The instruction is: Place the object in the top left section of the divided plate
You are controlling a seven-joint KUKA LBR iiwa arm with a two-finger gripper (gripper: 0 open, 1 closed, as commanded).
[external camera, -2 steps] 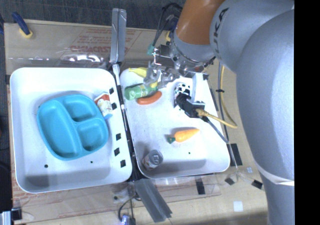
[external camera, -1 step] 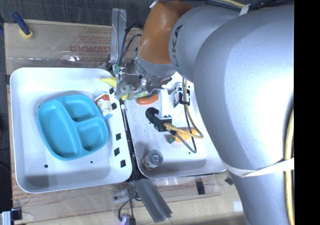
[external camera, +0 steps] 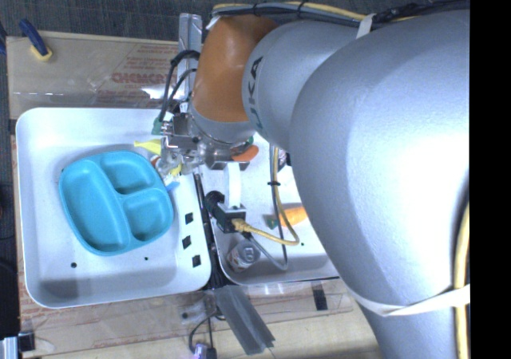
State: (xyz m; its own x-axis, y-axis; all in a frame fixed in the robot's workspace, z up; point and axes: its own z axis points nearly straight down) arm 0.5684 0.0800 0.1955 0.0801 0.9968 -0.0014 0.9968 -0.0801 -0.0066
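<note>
1. A light blue plastic divided plate with 3 sections lies in the left shallow white bin, tilted so that its large section runs along its left side and 2 smaller sections sit on its right.
2. The grey arm with its orange band reaches in from the right of the plate and covers most of the right shallow white bin.
3. The gripper hangs just beside the plate's upper right rim, over the wall between the 2 bins. I cannot tell how its claw stands; the wrist hardware hides it.
4. A thin yellow piece shows just above the plate's upper right edge, touching or nearly touching the gripper; whether it is held cannot be told. A small blue bit shows right at the plate's rim below the gripper.
5. To the right of the plate, past the gripper, a red-orange object peeks out under the wrist, and an orange carrot-shaped object lies further right in the right bin, partly under the arm.
6. A yellow cable loops across the right bin, right of the plate's lower edge.
7. A blue and yellow clamp sits on the bench well above and left of the plate.
</note>
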